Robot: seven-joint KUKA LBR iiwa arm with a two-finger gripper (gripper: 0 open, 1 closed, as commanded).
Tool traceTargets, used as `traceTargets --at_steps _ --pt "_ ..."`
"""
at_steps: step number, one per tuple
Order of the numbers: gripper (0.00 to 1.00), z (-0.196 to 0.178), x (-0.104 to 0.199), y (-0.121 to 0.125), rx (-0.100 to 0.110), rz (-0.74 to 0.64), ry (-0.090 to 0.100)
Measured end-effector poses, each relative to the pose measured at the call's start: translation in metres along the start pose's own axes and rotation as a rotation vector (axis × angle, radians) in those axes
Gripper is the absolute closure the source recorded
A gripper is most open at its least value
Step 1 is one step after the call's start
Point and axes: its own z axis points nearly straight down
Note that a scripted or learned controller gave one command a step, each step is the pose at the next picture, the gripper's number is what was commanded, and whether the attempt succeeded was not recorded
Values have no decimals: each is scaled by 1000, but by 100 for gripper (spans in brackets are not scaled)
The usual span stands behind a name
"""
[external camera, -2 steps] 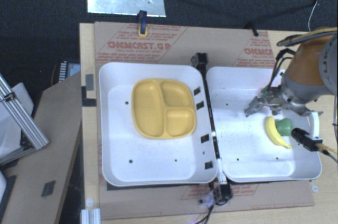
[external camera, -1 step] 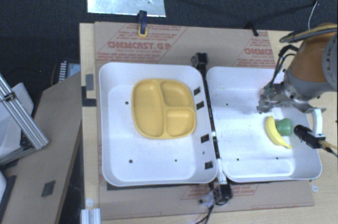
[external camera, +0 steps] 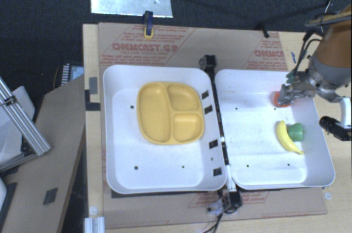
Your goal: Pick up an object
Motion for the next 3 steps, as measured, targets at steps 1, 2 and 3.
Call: traceTargets --at_steps 1,2,3 --pt "100 -62 7 4 0 -1 1" --pt "100 -95 7 6 3 -2 1" --pt "100 -99 59 -7 6 -5 4"
